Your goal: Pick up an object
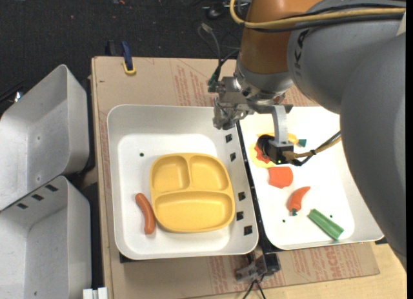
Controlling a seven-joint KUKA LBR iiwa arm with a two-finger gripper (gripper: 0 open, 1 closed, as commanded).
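My gripper [224, 118] hangs over the far end of the wall between the two bins, at the back right corner of the left bin [122, 155]. No object shows between its tips. In the left bin lies a yellow divided plate [191, 192] with an orange-brown sausage [146, 213] beside its left edge. The right bin [335, 162] holds an orange block [280, 177], a red chili pepper [297, 199], a green stick [325, 223] and a yellow and orange piece [261, 155] that the arm partly hides.
The big grey arm [361, 65] covers the back right of the right bin. Both bins sit on a cardboard sheet [168, 81]. Pale plastic trays [39, 155] stand off the bench to the left.
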